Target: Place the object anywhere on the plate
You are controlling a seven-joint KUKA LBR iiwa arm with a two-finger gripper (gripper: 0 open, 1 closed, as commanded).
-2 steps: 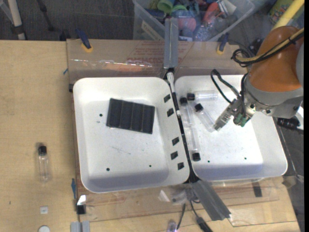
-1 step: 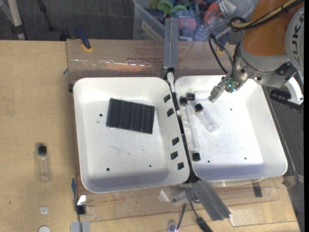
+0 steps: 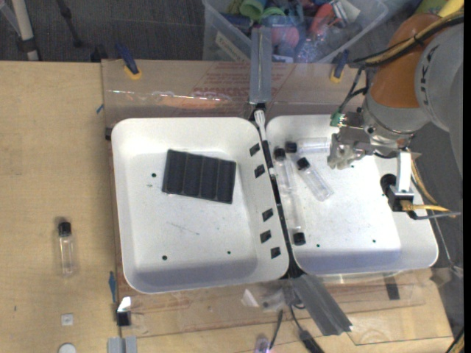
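The plate (image 3: 199, 176) is a black ribbed rectangle lying flat in the left bin (image 3: 140, 219). Several clear vials with black caps lie in the right bin (image 3: 368, 241). One vial (image 3: 315, 181) lies at a slant near that bin's middle, and a second (image 3: 285, 176) rests along the divider. A third vial (image 3: 295, 223) lies lower down the divider. My gripper (image 3: 341, 155) hangs over the upper part of the right bin, just right of the slanted vial and above it. Nothing shows between its tips.
The divider (image 3: 266, 190) between the bins carries black clips. A spare vial (image 3: 65, 245) lies on the wooden bench far left. A clear tub of coloured toys (image 3: 294, 9) stands behind the bins. The arm's orange band (image 3: 401, 72) and cables hang over the right bin's far corner.
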